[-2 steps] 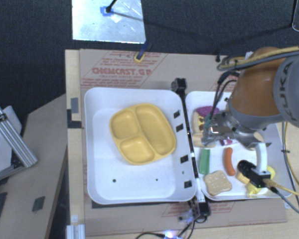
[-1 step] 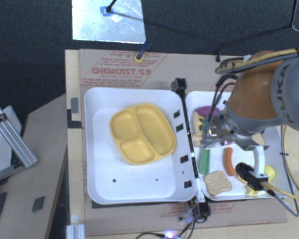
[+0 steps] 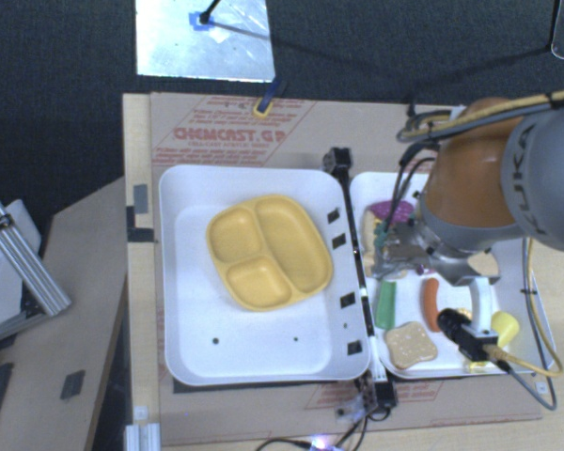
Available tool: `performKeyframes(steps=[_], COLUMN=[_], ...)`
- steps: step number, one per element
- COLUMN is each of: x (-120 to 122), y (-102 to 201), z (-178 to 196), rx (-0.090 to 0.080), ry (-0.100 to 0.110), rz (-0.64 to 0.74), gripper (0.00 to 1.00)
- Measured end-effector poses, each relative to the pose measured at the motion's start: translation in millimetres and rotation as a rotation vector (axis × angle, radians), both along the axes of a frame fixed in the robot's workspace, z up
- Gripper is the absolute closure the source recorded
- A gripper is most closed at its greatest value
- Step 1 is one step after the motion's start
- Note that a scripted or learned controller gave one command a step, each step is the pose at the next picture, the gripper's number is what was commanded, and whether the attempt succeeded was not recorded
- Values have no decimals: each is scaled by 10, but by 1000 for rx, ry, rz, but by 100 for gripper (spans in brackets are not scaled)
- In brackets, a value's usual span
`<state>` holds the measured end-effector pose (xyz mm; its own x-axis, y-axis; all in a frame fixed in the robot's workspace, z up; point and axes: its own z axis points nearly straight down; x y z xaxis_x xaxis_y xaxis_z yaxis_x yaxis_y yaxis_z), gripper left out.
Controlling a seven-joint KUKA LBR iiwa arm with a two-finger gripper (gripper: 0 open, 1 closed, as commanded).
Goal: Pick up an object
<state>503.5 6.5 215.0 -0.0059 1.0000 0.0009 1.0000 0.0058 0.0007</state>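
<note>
Tan cardboard-covered bench (image 3: 226, 130) on dark carpet. Glossy left bin (image 3: 183, 252) holding yellow three-section plate (image 3: 268, 250). Right bin (image 3: 362, 191): green stick (image 3: 385, 304), orange sausage (image 3: 430, 304), toast (image 3: 411, 344). Gripper (image 3: 395, 252) above them, state unreadable.

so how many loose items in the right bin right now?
5 visible: green stick, orange sausage, toast slice, yellow piece, purple item at the far end. The arm covers much of the right bin, so more may be hidden.

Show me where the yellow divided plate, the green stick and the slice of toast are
yellow divided plate (image 3: 268, 250), camera view, on the ridge where its compartments meet.
green stick (image 3: 385, 304), camera view, middle of its length.
slice of toast (image 3: 412, 344), camera view, centre of its top face.
</note>
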Motion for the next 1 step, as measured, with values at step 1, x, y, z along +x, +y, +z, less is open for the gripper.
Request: performKeyframes(steps=[1], x=[-14], y=[-2], z=[199], rx=[0], ry=[-3], rz=[0], gripper=[100])
